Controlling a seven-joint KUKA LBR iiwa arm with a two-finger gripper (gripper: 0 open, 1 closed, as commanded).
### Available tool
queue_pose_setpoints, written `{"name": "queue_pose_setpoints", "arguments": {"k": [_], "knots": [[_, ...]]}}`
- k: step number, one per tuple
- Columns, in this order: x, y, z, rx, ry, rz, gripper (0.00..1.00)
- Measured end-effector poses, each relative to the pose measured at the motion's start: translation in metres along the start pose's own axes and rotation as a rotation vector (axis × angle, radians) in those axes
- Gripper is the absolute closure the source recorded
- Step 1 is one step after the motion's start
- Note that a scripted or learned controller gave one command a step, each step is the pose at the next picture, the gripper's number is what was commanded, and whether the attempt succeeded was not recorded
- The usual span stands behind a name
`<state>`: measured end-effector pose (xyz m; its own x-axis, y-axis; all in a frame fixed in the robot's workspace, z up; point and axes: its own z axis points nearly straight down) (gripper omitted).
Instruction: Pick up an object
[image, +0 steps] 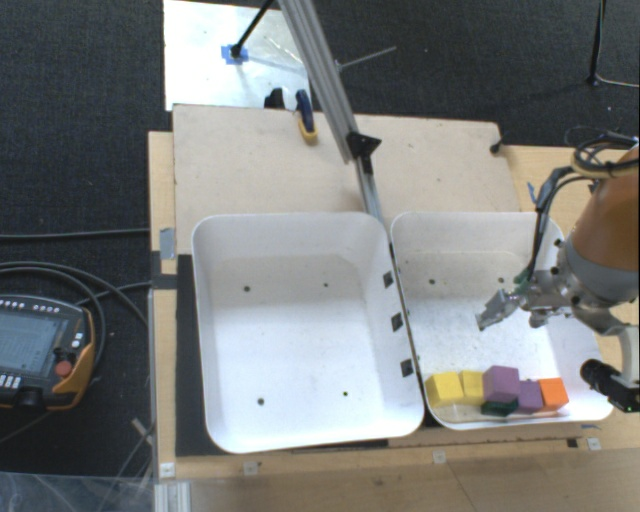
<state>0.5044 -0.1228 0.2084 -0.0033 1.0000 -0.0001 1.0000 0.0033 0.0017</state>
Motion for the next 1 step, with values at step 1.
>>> {"name": "queue_pose_setpoints", "arguments": {"k": [1], "knots": [[0.0706, 0.0135, -0.0194, -0.003, 0.003, -0.01, 0.0]]}}
